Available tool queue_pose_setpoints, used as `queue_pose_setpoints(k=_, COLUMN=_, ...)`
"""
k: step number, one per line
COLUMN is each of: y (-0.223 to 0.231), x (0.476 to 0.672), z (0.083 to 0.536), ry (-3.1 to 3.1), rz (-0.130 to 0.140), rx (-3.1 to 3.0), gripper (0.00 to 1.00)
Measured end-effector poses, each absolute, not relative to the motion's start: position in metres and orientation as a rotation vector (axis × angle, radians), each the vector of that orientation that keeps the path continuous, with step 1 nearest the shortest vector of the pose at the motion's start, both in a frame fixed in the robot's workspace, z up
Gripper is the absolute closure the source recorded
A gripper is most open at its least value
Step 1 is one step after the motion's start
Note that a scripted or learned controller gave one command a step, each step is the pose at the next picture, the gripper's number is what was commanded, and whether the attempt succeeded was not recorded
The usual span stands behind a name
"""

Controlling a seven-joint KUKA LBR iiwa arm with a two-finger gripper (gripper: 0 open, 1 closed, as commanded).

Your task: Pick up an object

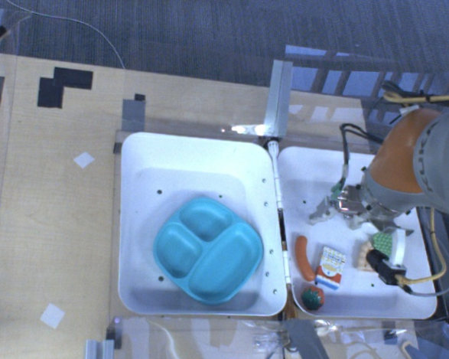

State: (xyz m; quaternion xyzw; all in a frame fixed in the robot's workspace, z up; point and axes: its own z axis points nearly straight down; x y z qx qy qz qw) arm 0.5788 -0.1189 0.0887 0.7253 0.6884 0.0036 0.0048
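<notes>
Camera view, bench from above at a slant. Left bin (138, 207): shallow, white, smooth, with rounded corners and a raised rim; it holds one blue divided plate (208, 249), glossy plastic with three compartments, lying flat in the near right part of the floor, with bare white floor open along the far and left sides. Right bin (305, 173): same make, its left rim running beside the left bin's right rim; its far left portion is bare. Contents, grouped toward the near edge: an orange sausage-shaped piece (304, 257), slender and smooth, lying lengthwise close to the left wall; a small printed carton (330, 267), boxy, white and orange with blue at its near end, just right of the sausage; a small round green and orange item (312, 298) in the near left corner, touching or nearly touching the rim; a green patterned piece (383, 241) near the right side, partly covered by the arm. Gripper (344, 205): metallic, over the middle of the right bin, apart from the carton and sausage; whether it is open or closed cannot be made out.
</notes>
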Motion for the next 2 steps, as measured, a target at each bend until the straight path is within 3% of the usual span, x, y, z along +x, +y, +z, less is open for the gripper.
queue_pose_setpoints(k=1, y=-0.084, x=0.497, z=0.090, ry=2.007, rz=0.015, rx=2.407, gripper=0.00)
queue_pose_setpoints(k=2, y=-0.143, x=0.518, z=0.090, ry=2.204, rz=0.010, rx=2.225, gripper=0.00)
